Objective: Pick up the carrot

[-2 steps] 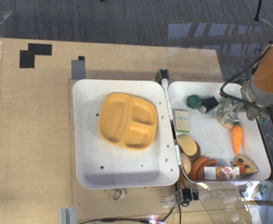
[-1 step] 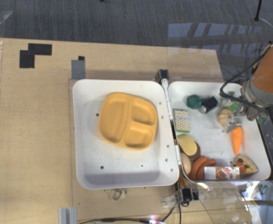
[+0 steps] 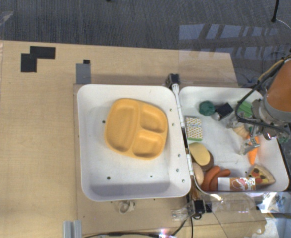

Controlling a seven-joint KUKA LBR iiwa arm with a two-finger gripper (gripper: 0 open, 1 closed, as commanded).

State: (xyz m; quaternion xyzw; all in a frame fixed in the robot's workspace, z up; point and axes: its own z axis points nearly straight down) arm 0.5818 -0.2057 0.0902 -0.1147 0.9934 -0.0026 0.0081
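Jaws: state cannot be told; gripper [image 3: 250,144] low in right bin [image 3: 220,133], touching carrot [image 3: 253,155].

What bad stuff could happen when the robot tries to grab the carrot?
The carrot is small and sits right under the tool, close to the right bin's far wall, so it might slip away or get pushed against that wall.

The pizza slice and the bottle lie just beside it, so the tool might bump or grab one of those instead.
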